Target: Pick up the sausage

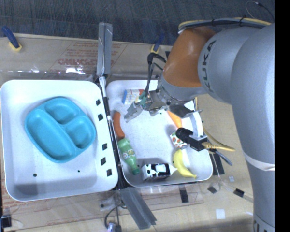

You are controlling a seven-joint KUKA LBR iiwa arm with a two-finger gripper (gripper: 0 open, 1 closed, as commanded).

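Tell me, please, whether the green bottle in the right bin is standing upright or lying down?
Lying down. The green bottle rests on its side along the left wall of the right bin, lengthwise, just below the sausage.

This is a robotics lab, set up for testing rather than for living or cooking. A large grey industrial arm with an orange band reaches over a plain brown board worktop that bears two shallow white plastic bins side by side, parted by a grey metal divider strip. Blue clamps grip the worktop's far edge, loose black cables trail near the arm, and dark carpet lies beyond.
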